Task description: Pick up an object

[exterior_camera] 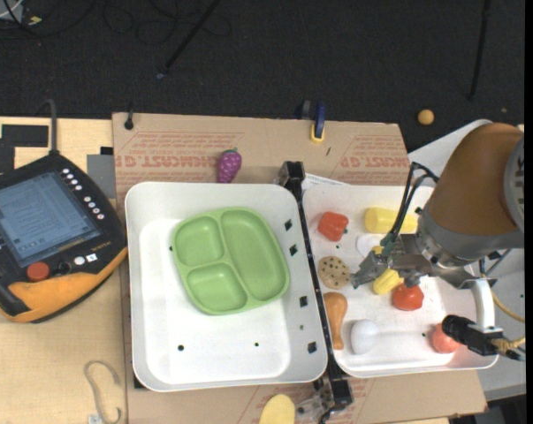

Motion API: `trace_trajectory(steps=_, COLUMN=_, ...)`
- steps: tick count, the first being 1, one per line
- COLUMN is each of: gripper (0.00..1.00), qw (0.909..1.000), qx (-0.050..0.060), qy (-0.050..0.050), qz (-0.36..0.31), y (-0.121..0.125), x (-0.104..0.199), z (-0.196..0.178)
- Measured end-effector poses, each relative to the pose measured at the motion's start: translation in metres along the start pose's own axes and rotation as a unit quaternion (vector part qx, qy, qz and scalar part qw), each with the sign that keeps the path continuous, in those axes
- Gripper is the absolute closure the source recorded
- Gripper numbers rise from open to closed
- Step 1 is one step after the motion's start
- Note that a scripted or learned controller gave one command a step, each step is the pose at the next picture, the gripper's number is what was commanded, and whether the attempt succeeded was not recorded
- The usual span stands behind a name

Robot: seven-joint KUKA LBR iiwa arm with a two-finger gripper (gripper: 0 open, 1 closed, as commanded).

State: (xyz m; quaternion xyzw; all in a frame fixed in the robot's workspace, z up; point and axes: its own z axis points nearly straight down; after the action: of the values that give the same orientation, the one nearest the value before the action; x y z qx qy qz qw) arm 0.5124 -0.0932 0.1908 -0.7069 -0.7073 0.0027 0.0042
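Observation:
My gripper (386, 270) hangs low over the middle of the right bin (399, 365), with the arm's orange band above it. A small yellow piece (387, 282) lies right under it, and a red tomato-like ball (408, 298) sits just beside that. Around them lie a red pepper (332, 226), a yellow block (383, 219), a speckled cookie (334, 272), a tan pear-shaped piece (335, 309), a white egg (363, 336) and another red piece (443, 338). The arm hides part of the bin's right side.
The left bin (160, 325) holds a green divided plate (231, 261). A purple grape bunch (229, 164) lies on the cardboard behind it. A yellow item (277, 409) sits at the front edge. A teach pendant (45, 228) rests at the far left.

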Motion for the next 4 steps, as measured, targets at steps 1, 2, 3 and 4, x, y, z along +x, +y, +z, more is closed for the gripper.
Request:
trace_trajectory(steps=1, gripper=0.0, qw=1.0, qx=-0.001, qy=0.0, qz=0.0, y=0.006, x=-0.006, z=0.051)
trace_trajectory(steps=2, gripper=0.0, qw=1.0, qx=-0.007, qy=-0.001, qz=0.002, y=0.008, x=-0.007, z=0.088)
trace_trajectory(steps=3, gripper=1.0, qw=1.0, qx=-0.002, qy=0.0, qz=0.008, y=0.005, x=-0.009, z=0.082)
trace_trajectory(steps=4, gripper=1.0, qw=1.0, qx=-0.005, qy=-0.001, qz=0.0, y=0.014, x=-0.013, z=0.031)
